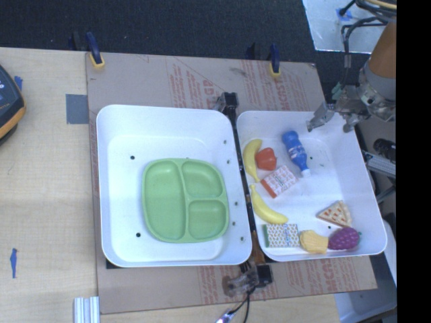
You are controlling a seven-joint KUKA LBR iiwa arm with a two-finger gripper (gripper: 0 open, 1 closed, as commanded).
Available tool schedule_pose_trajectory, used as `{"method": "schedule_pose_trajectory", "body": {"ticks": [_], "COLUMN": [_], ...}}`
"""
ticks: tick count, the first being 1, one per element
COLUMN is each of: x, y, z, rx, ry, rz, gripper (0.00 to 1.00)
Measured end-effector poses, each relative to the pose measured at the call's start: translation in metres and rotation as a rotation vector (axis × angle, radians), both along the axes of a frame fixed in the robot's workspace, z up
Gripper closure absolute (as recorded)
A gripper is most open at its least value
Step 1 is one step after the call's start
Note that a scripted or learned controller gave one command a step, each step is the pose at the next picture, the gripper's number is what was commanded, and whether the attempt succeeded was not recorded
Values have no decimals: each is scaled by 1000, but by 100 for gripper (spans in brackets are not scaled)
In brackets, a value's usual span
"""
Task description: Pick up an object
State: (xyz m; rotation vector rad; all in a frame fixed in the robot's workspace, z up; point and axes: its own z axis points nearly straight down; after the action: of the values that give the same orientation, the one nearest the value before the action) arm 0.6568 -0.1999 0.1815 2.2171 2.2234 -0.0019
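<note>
My gripper (334,119) hangs over the far right corner of the right bin (367,180), its two fingers spread open with nothing between them. Below and left of it lies a blue bottle (294,151). Further left are a red pepper-like toy (266,159), a red and white packet (279,181) and two yellow bananas (250,157) (267,207). Along the near edge sit a green patterned box (281,235), a yellow lumpy toy (313,241), purple grapes (344,238) and a waffle-like wedge (335,213).
The left bin (114,180) holds a green divided plate (184,199). Both bins rest on a cardboard sheet (175,79) clamped at the back. A dark device with an orange edge (8,106) sits at the far left of the bench.
</note>
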Motion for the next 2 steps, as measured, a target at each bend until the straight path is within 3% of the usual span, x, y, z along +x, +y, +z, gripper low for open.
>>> {"method": "schedule_pose_trajectory", "body": {"ticks": [1, 2], "x": [1, 0], "y": [9, -9], "z": [-77, -89], "rx": [1, 1], "ry": [0, 2], "rz": [3, 1], "gripper": [0, 0]}}
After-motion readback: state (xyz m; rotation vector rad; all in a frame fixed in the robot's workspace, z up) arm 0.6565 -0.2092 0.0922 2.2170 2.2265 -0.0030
